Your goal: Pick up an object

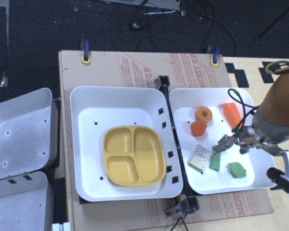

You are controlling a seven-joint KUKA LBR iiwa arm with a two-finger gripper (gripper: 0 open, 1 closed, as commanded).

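Nearest the camera, a green knobbly object [237, 169] is lying in the right bin [183, 174], with a green block [215, 162] just to its left and a white speckled sponge with a green edge [199, 158] beyond that to the left. Over the block, the end effector [222, 145] is hanging low, reaching in from the right; I cannot tell whether it is released or clenched. Farther back, a red-orange round piece [198, 128] is sitting beside an orange ring [203, 114], and an orange carrot-shaped piece [231, 113] is lying to their right. Across the divider, a yellow sectioned plate [134, 155] is resting in the left bin [86, 109]. Both bins are sitting on the surface [115, 69].
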